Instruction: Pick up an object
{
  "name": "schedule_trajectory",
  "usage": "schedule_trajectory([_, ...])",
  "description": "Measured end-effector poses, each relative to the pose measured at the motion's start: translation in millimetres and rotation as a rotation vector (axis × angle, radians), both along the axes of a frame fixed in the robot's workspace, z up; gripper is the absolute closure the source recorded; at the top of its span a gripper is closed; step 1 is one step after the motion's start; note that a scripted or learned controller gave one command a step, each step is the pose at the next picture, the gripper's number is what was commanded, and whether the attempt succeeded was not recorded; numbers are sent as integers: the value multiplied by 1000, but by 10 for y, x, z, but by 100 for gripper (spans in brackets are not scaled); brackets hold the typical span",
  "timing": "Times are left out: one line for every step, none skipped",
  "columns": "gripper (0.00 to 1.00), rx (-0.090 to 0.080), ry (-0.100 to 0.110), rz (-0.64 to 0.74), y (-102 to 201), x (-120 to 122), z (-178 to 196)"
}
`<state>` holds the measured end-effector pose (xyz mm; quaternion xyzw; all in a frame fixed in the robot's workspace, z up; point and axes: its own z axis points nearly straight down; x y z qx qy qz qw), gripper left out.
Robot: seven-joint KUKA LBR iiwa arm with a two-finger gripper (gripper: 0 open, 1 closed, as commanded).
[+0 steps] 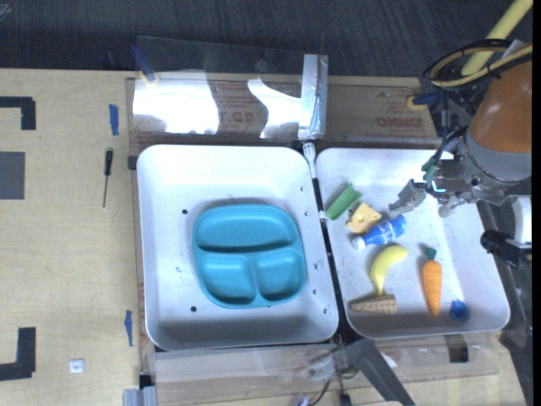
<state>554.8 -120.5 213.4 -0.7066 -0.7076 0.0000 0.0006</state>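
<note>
Camera view: 2 bins (161, 172), 1 carrot (432, 285).

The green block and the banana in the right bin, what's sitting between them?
In the camera view, the yellow cheese wedge lies between the green block and the banana.

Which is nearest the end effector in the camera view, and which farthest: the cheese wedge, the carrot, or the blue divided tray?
From the end effector:
1. Cheese wedge, just to its left in the right bin.
2. Carrot, lower down near that bin's front edge.
3. Blue divided tray, across in the left bin, clearly farthest.
</note>
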Motion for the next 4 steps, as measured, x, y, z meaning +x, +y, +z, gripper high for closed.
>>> schedule_trajectory([0, -2, -9, 105, 113, -236, -1253])
schedule_trajectory([100, -3, -16, 104, 112, -216, -1137])
schedule_trajectory([0, -3, -14, 104, 112, -221, -1145])
schedule_trajectory([0, -2, -11, 123, 238, -727, -1253])
